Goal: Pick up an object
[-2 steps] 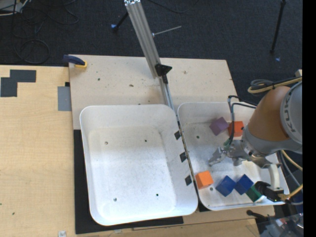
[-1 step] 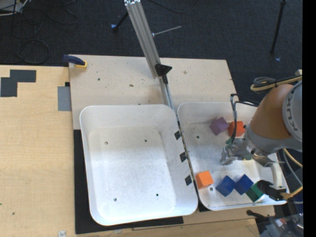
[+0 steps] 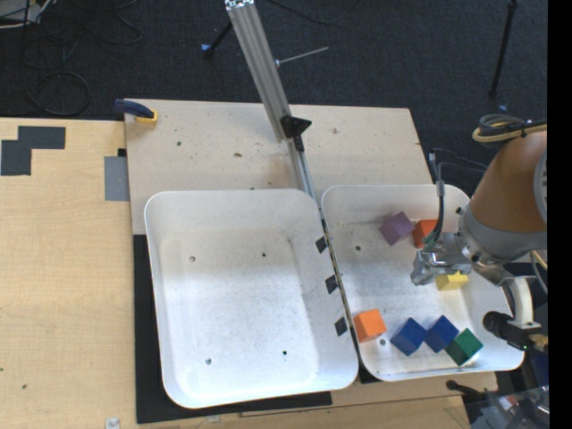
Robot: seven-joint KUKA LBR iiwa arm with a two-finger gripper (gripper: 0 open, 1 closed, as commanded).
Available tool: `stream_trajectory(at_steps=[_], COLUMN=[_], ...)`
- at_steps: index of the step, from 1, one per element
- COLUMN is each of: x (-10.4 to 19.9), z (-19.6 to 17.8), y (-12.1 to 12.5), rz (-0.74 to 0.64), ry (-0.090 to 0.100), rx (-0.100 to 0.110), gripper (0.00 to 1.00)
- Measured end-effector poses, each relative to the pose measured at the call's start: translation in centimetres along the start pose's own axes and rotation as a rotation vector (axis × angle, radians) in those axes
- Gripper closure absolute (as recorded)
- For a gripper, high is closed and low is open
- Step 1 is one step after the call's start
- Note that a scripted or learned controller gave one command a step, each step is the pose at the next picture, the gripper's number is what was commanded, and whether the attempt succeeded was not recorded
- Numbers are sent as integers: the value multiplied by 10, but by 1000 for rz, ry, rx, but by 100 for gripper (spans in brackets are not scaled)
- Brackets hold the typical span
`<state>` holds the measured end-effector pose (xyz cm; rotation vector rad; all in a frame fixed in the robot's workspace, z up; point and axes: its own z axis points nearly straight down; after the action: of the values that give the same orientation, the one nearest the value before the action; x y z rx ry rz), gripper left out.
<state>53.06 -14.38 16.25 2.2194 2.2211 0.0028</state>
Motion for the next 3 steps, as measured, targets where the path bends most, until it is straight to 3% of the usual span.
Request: stream_trajectory(at_steps=[2,3], x=[5,64], z=[-99,-85], y=[6,-1], rz=[0,-3], ry=[-1,3], rx=[-1,7], gripper=[100,100])
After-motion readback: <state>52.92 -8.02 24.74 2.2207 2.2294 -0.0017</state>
